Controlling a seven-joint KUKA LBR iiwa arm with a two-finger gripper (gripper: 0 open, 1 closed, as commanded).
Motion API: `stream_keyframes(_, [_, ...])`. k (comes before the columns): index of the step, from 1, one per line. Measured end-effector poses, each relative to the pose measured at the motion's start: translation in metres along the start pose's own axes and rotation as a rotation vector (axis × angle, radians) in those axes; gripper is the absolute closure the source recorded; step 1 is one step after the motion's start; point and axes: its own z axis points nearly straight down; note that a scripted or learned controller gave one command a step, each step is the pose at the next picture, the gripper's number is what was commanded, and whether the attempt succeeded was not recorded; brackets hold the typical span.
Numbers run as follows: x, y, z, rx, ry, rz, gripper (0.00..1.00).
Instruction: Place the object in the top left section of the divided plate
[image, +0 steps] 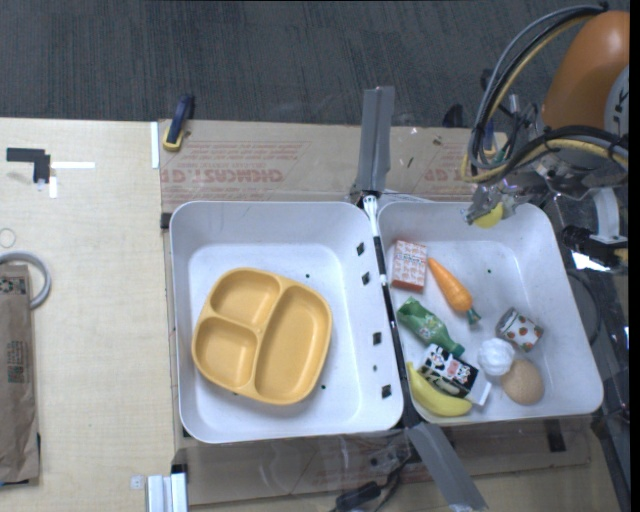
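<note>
With the divided plate (262, 335) waiting unfilled, the hand (489, 212) hangs well to its upper right, apparently grasping a small yellow object (487, 216) ready for carrying over.

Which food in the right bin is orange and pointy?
The carrot. It lies near the bin's middle, orange with a green stem end, tapering to a point. The banana is yellow and curved; the egg is round and tan.
</note>
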Motion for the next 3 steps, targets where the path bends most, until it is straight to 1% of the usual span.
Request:
stream_keyframes(1, [0.047, -0.062, 0.098, -0.003, 0.0, -0.035, 1.0])
stream_keyframes(2, [0.012, -0.044, 0.078, -0.001, 0.0, -0.088, 1.0])
stream_keyframes(3, [0.055, -0.096, 0.104, -0.019, -0.003, 0.15, 1.0])
